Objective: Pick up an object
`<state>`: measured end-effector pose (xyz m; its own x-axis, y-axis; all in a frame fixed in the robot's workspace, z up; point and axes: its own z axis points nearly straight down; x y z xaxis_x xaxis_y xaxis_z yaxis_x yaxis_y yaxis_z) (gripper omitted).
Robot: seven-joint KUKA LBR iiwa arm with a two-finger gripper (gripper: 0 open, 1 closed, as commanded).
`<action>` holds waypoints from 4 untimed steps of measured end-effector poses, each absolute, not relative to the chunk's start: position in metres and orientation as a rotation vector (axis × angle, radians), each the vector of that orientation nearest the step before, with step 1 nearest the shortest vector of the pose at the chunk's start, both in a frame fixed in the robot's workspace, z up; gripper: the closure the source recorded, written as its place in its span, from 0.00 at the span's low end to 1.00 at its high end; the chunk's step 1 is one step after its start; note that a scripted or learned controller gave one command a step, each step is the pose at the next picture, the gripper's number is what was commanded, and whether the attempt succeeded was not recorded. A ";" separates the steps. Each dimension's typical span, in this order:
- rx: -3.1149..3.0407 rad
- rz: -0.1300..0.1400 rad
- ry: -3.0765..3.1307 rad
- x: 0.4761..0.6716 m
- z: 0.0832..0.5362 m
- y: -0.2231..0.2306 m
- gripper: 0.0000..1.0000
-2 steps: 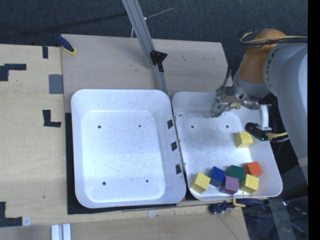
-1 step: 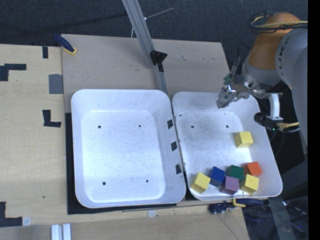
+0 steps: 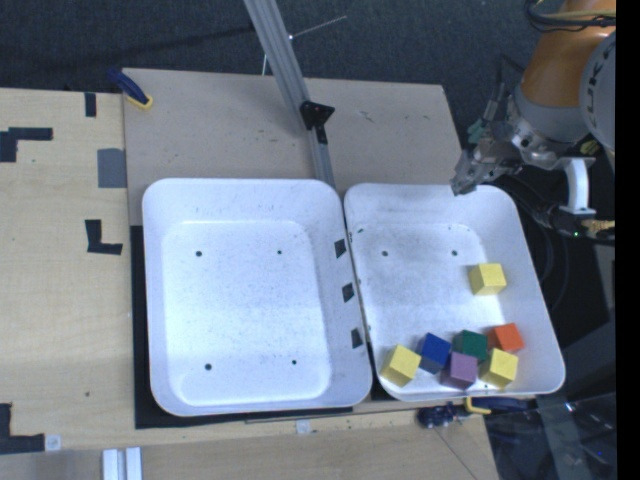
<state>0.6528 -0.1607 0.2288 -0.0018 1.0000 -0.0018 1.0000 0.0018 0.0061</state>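
Up at the far right corner of the right bin (image 3: 400, 200) the gripper (image 3: 467, 180) is hovering over the rim, gripping nothing. A yellow block (image 3: 487, 278) is lying alone inside that bin; other blocks (image 3: 455, 358) are crowding its near edge

The grey arm (image 3: 560, 78) angles down-left, its tool (image 3: 466, 180) pointing downward.

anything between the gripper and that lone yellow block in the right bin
No. In the camera view, only bare white floor of the right bin lies between the gripper and the lone yellow block.
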 end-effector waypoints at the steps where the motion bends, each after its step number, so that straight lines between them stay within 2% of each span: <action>1: 2.218 0.002 2.221 0.654 0.256 -0.160 1.00; 2: 2.215 0.001 2.230 0.651 0.259 -0.102 1.00; 3: 2.216 -0.001 2.231 0.661 0.244 -0.048 1.00; 4: 2.215 0.001 2.229 0.668 0.247 -0.001 1.00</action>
<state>0.6679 -0.0011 0.2472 -0.0064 1.0000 0.0011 1.0000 0.0064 -0.0005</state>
